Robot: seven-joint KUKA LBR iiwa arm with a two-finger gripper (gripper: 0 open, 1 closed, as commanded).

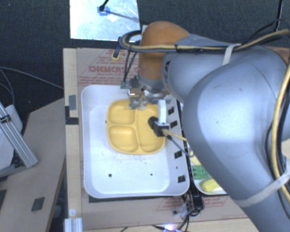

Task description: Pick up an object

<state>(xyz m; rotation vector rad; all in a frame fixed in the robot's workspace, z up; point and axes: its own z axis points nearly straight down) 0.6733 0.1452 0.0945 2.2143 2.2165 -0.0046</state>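
Note:
A yellow divided plate (130, 129) with three compartments lies in the upper middle of the left white bin (111, 178). My gripper (137, 100) reaches down from the orange wrist band to the plate's far rim, at the divider between its two upper compartments. The large grey arm covers most of the right bin. A green and yellow object (205, 178) peeks out from under the arm in the right bin.
The grey arm (232, 120) spans the right half of the view, with cables along it. A black fitting with a cable (157, 124) hangs over the plate's right side. Brown cardboard (101, 69) lies under the bins. An aluminium frame (9, 134) stands at left.

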